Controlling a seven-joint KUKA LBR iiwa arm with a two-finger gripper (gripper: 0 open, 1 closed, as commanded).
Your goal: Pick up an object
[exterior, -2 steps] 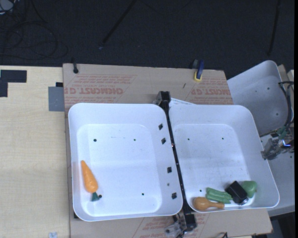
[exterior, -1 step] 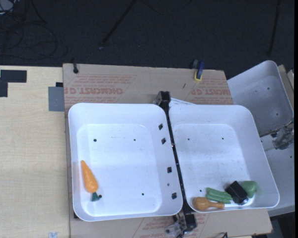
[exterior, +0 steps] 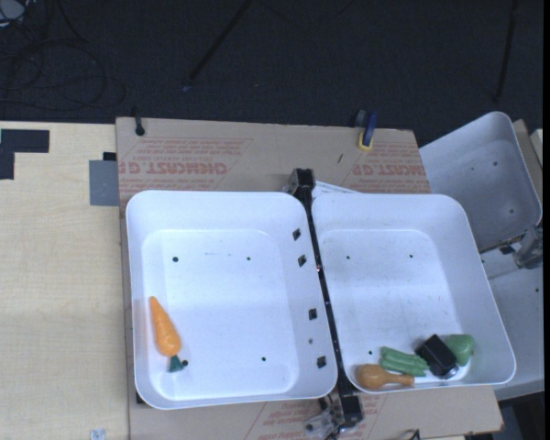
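Observation:
An orange toy carrot (exterior: pixel 163 328) with a small green top lies near the front left corner of the left bin (exterior: pixel 215 218). In the right bin (exterior: pixel 394 214), close to its front right corner, several small things cluster together: a tan pear-shaped piece (exterior: pixel 382 377), a green pod-like piece (exterior: pixel 403 362), a black block (exterior: pixel 436 355) and a rounded green piece (exterior: pixel 460 346) touching it.
The two bins stand side by side on a cardboard sheet (exterior: pixel 257 159) with a black divider clip strip (exterior: pixel 316 282) between them. A blue and yellow clamp (exterior: pixel 367 129) holds the cardboard's far edge. A grey metal plate (exterior: pixel 481 168) rises at the right.

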